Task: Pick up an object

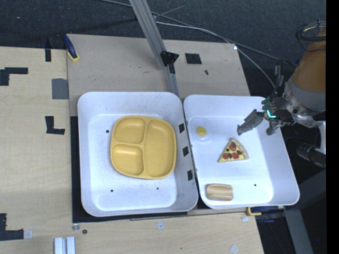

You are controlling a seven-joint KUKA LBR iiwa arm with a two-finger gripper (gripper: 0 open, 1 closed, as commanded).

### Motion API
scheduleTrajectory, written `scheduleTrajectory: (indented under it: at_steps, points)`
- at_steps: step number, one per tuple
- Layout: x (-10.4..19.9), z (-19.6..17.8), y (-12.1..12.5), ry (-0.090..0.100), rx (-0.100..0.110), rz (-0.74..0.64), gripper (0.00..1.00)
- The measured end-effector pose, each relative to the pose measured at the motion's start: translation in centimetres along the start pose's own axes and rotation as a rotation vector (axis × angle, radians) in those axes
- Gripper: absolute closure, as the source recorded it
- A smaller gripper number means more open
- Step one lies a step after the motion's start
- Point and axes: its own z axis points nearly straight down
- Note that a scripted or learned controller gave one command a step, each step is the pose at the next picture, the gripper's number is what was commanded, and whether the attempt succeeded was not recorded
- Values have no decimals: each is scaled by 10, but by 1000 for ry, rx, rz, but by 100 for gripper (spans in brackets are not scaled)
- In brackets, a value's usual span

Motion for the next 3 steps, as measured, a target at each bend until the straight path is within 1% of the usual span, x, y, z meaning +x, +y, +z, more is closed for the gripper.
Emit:
scheduleTrajectory:
  at_steps: [1, 2, 3]
  points:
    - [0, 0, 0, 0, -1, 0, 0]
    - [2, 62, -7, 1, 5, 1, 0]
    - [-1, 107, -4, 0, 3, 1, 0]
